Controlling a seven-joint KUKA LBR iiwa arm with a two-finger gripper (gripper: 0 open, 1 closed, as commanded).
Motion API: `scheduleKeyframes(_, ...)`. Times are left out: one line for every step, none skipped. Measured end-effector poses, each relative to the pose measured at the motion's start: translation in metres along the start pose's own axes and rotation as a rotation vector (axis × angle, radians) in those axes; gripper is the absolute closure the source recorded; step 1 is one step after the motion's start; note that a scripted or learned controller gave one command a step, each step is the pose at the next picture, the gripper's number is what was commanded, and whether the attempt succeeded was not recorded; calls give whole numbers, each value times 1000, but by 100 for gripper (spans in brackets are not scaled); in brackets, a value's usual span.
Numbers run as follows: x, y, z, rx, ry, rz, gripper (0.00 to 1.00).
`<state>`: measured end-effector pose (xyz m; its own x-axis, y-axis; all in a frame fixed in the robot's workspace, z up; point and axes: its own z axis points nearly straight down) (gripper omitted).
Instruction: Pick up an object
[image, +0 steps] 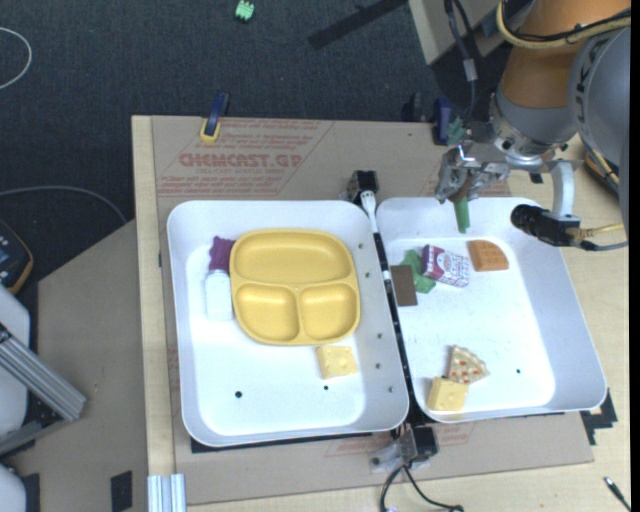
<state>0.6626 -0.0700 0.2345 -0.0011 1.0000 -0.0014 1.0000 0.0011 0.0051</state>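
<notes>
Tool (461, 192) hangs above right bin (560, 330) far rim, clenched on green stick (463, 215) pointing down.

Camera view: a single fixed viewpoint is set above the bench (250, 150), angled downward at a slant so that the far edge lies toward the top of the frame and the near edge toward the bottom. Both white bins are taken in whole at middling range, the left bin (190, 330) and the right bin (560, 330) being seen side by side near the centre, with dark floor (100, 60) included beyond the bench. The arm (545, 70) is admitted from the upper right corner.
</notes>
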Motion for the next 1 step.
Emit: scheduleKeyframes(1, -5, 21, 9, 2, 1, 100)
